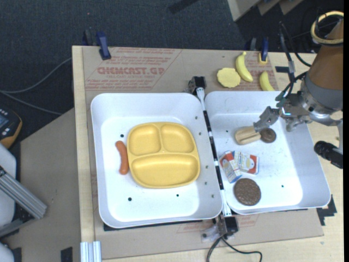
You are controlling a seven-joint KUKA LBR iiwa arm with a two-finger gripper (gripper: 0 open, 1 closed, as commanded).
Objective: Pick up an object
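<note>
Two jaws of the gripper (267, 122) stand apart right by the bread roll (248, 136), which might roll off toward the brown cookie (247, 191) if bumped.

Cardboard-topped bench (136, 70) with two white bins (109, 146), two bananas (244, 67), yellow piece (228, 77).

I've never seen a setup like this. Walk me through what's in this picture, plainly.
One camera looks down at a slant on a bench holding two white bins. The left bin holds a yellow divided plate and a toy hot dog sausage beside it. The right bin holds a tan bread-like piece, a small carton and a brown patty. Toy bananas and a yellow round piece lie on the bench behind. The robot arm enters from the right; its end effector hovers by the bread piece.
</note>
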